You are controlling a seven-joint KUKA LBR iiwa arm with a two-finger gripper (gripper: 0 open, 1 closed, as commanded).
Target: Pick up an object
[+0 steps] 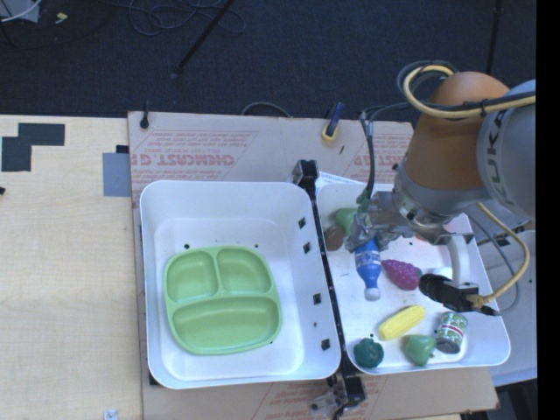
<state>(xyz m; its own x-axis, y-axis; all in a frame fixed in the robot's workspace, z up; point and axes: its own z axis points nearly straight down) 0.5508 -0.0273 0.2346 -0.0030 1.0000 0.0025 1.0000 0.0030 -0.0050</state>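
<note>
- Reaching in from the right, the grey arm with its orange band hangs over the upper part of the right bin; its gripper sits low there, just above the top end of a small blue bottle.
- Whether the gripper is open or closed cannot be told from this slanted overhead view, and nothing can be seen held in it.
- The blue bottle lies on its side on the bin floor, white cap pointing toward the near edge. It looks like light, stiff plastic, smooth and rounded, so likely to roll or slip; closing across the middle of its body seems the safest hold.
- Just right of the bottle lies a purple bunch of toy grapes, bumpy and probably easier to hold.
- Nearer the front edge lie a yellow toy corn cob, a dark green round toy, a green toy pear and a small tin can, close together.
- A brown item and a green item sit by the dividing wall, left of the gripper.
- The left bin holds a green divided plate, well apart from the gripper.
</note>
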